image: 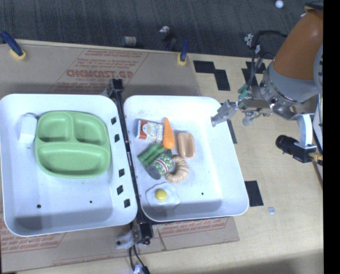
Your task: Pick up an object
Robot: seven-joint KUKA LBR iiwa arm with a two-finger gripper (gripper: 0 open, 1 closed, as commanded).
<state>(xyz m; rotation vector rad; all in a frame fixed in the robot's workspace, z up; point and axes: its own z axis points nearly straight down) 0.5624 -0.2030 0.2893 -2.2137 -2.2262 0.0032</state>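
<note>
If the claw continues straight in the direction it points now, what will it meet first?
The claw points left and slightly down, over the right bin's right rim. Going straight on, it would probably first meet the hot dog, or the carrot just behind it; its height above them is unclear from this slanted view.

Overhead view of two white bins: the left bin (10, 170) holds a green divided plate (72, 142), the right bin (215, 170) toy food, with the gripper (222, 114) at its upper right rim.
</note>
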